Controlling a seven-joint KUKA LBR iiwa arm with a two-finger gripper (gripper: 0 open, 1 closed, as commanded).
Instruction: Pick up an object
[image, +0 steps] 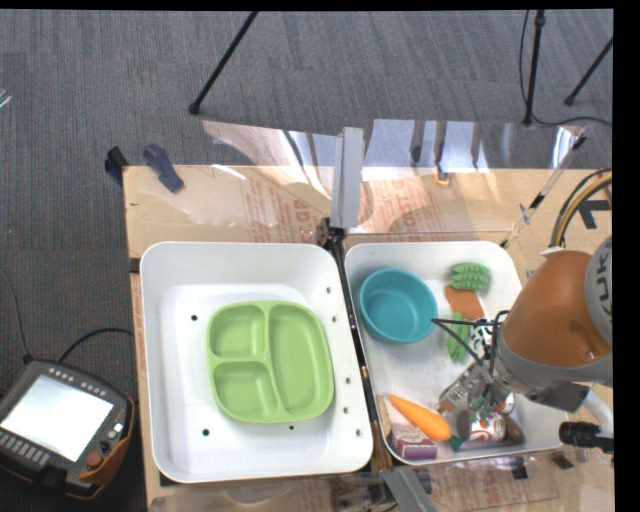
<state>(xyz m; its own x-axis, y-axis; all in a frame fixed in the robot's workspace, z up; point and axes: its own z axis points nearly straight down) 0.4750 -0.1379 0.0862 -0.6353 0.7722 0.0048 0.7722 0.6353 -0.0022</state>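
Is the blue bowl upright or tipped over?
Upright: the blue bowl in the right bin shows its open mouth and inside facing up.

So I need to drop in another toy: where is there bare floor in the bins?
Left bin: bare white border around the green divided plate. Right bin: a bare strip behind the blue bowl; crowded in front, where the carrot, other toys and the tool sit.

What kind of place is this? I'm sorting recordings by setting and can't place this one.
Probably a robotics lab test bench: a grey and orange robot arm reaches over two white bins holding toy food and dishes, with stand legs on carpet and a handheld control tablet beside the bench.
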